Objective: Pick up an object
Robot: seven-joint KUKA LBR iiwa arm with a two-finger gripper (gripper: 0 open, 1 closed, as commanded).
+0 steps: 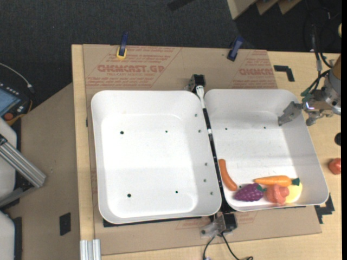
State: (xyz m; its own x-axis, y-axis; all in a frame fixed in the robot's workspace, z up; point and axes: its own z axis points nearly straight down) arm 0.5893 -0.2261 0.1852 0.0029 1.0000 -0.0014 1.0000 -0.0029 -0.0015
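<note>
Jaws apart, clamped on nothing; gripper hovering at the far right rim of the right bin, well away from the toys — sausage, grapes, carrot heaped along the near wall. Likely trouble: descending here and closing on bare plastic; or, among that touching cluster, nudging pieces aside — fingers catching the wall.
</note>
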